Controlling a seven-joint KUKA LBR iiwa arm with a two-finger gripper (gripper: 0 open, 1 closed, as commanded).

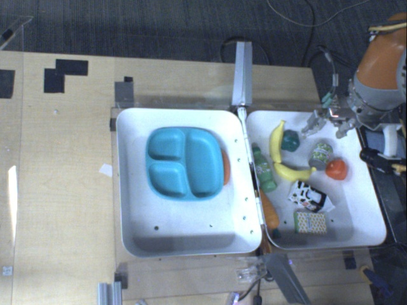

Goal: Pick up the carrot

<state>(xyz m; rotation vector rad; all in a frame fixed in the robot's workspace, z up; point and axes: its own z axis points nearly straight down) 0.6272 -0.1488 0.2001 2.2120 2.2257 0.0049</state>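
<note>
Hovering at the upper right of the frame, the gripper (329,121) hangs over the right bin (375,224) with fingers spread apart, nothing between them — the carrot (270,213) lies against that bin's lower-left wall, below the green bottle (262,169).

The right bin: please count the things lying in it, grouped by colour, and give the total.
Yellow: 1, banana
Green: 3, bottle, teal cup, patterned packet
Orange or red: 2, carrot, red ball
Grey-green: 1, can
Black and white: 1, cow-patterned toy
Total: 8
</note>
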